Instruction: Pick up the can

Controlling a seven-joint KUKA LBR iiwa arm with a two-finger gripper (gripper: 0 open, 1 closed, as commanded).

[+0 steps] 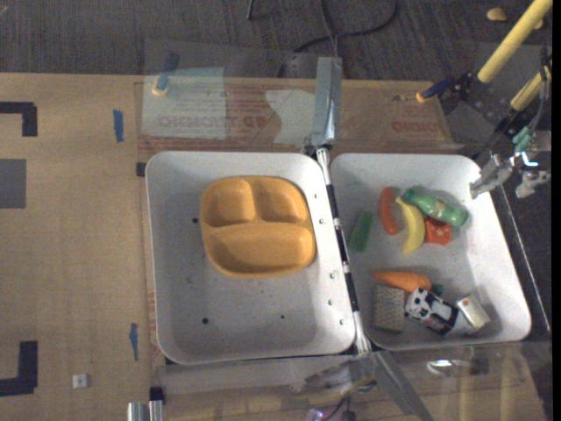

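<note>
A black-and-white patterned can [429,310] lies on its side near the front of the right bin [504,261], between a grey textured block [388,308] and a small white and tan container [472,313]. My gripper [508,181] hovers at the right bin's far right corner, well behind the can and to its right. Its two fingers stand apart, with nothing between them.
The right bin also holds a carrot [401,280], a banana [410,226], a green bottle [434,207], a small red piece [437,232], a red-orange pepper [387,210] and a green pod [360,231]. An orange divided plate [257,225] sits in the left bin [175,305]. Yellow-handled tools [513,38] lie at the back right.
</note>
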